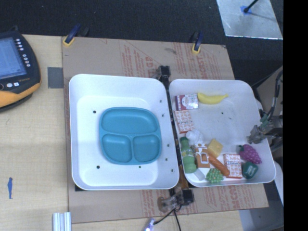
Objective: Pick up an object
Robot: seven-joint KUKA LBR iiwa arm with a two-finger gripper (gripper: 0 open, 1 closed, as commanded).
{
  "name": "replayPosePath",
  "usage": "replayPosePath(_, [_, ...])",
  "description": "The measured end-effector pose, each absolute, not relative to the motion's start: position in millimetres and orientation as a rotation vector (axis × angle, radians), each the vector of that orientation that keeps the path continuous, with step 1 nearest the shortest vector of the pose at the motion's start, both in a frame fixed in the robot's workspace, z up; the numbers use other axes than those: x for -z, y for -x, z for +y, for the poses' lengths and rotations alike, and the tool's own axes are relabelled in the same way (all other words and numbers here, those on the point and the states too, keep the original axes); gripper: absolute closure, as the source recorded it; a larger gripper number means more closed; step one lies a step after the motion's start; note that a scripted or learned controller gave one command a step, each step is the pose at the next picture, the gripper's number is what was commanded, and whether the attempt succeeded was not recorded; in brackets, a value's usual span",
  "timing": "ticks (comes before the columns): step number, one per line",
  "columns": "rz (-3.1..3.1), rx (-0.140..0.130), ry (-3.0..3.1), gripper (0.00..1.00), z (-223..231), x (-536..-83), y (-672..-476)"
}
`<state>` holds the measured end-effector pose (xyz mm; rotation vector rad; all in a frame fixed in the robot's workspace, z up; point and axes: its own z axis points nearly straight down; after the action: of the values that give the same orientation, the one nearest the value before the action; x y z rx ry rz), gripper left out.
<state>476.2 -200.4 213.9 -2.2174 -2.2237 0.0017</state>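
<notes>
The right bin (236, 93) holds several toy foods. A yellow banana (211, 98) lies at the back beside a small red-and-white carton (186, 102). Another carton (184, 121) lies along the left wall. At the front are a green bottle (188, 159), a yellow cheese wedge (215, 147), an orange carrot (218, 165), broccoli (214, 176), a red carton (233, 165), purple grapes (250, 153) and a green pepper (250, 170). My gripper (259, 134) hangs over the bin's right rim, just behind the grapes, with nothing seen in it.
The left bin (82, 129) carries a blue divided plate (130, 134). A teach pendant (14, 66) lies on the bench at far left. Clamps (196, 42) pin the cardboard under the bins. The middle of the right bin shows bare floor.
</notes>
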Motion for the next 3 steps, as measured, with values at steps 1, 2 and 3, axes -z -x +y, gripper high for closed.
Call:
replayPosePath(1, [-2.226, -0.004, 2.213, 1.00, -187.1, -188.2, -476.1])
replayPosePath(2, [-2.225, -0.001, 2.217, 1.00, -190.6, -210.4, -476.5])
replayPosePath(3, [-2.225, -0.004, 2.213, 1.00, -189.2, -197.4, -476.0])
